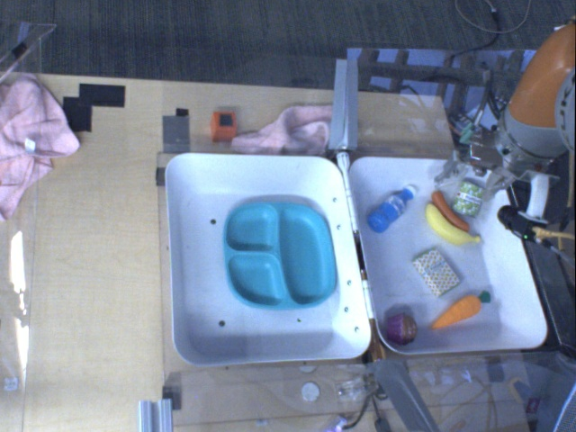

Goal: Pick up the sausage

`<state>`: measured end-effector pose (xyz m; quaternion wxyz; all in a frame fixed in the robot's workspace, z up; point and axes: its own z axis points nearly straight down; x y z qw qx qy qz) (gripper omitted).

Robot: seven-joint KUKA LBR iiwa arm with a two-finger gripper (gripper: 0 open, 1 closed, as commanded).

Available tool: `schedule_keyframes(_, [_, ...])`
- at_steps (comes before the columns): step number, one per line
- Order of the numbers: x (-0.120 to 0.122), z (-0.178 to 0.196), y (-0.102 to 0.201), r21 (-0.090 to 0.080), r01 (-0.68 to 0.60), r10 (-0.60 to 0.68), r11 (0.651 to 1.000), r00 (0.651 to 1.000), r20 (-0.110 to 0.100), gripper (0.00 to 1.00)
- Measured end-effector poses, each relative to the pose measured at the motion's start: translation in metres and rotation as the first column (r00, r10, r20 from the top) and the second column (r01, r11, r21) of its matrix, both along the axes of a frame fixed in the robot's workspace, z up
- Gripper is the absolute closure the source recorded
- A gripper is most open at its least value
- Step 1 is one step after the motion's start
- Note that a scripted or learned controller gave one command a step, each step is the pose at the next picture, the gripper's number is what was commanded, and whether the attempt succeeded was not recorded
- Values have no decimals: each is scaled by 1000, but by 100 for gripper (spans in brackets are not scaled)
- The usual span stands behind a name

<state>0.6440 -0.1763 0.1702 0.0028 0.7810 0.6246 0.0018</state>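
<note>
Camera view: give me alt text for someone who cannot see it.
The tool hangs over the right bin, above the sausage lying beside a banana. That bin also holds a blue bottle, a carrot and a purple ball; the left bin holds a blue tray.

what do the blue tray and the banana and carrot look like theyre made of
Blue tray: probably moulded plastic, with even colour, rounded compartments and a soft sheen. Banana: likely toy plastic or rubber, a flat uniform yellow with no bruising. Carrot: likely the same, solid orange with a small green tip. Too small to be sure of texture.
</note>
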Motion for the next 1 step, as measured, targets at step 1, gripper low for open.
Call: schedule_keyframes(1, [28,-49,-3,-3,-157,157,988,988,6,0])
